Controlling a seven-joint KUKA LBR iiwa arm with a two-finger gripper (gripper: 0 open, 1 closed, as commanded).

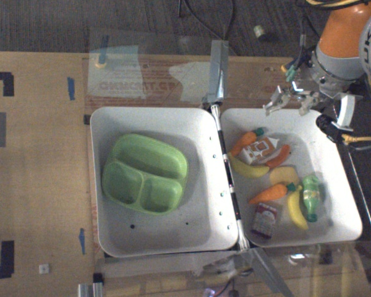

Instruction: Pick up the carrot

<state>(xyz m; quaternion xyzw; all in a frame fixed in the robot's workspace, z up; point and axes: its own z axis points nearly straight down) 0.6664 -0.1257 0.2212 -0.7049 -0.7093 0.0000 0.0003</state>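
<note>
- faint print on the clear plastic sheet [133, 79] taped to the desk behind the bins, way too washed out to read
- small red-and-white carton [261, 151] has a label, too blurry

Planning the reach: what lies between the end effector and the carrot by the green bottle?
In the camera view, between the end effector and that carrot lie a small carton, an orange piece beside it, and a pale yellow piece.
</note>
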